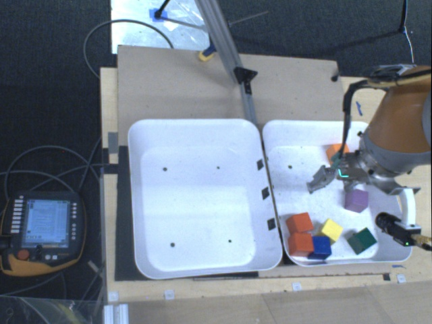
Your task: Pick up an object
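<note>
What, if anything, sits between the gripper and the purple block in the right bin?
Nothing visible does. The gripper hangs over bare bin floor just left of the purple block; the small orange block lies behind it, off that line.

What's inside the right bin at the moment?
The right bin holds two orange blocks, a yellow block, blue block, green block and purple block. Another orange piece is half covered by the arm.

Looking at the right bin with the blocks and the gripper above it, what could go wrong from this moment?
1. The gripper hangs over bare bin floor, apart from every block, so closing here would likely catch nothing.
2. The orange blocks, blue block and yellow block sit packed together; fingers may not fit between them and could push them instead.
3. The purple block lies partly under the arm, so the camera may judge it poorly.
</note>
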You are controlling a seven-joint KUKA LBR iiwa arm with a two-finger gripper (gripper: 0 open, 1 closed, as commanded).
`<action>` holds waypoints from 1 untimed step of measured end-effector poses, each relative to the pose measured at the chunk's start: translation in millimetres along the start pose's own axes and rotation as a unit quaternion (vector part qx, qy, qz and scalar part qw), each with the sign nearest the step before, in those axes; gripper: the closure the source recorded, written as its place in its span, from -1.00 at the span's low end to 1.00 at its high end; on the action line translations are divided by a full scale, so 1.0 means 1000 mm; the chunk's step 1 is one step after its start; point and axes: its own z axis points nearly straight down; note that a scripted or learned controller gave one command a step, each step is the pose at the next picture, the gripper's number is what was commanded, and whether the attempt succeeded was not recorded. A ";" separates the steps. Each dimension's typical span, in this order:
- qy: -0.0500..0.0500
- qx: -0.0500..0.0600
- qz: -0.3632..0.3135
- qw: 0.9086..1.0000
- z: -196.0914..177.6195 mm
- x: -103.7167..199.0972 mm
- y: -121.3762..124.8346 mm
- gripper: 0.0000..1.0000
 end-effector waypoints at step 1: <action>0.000 0.003 0.000 1.000 0.062 0.002 -0.001 -1.00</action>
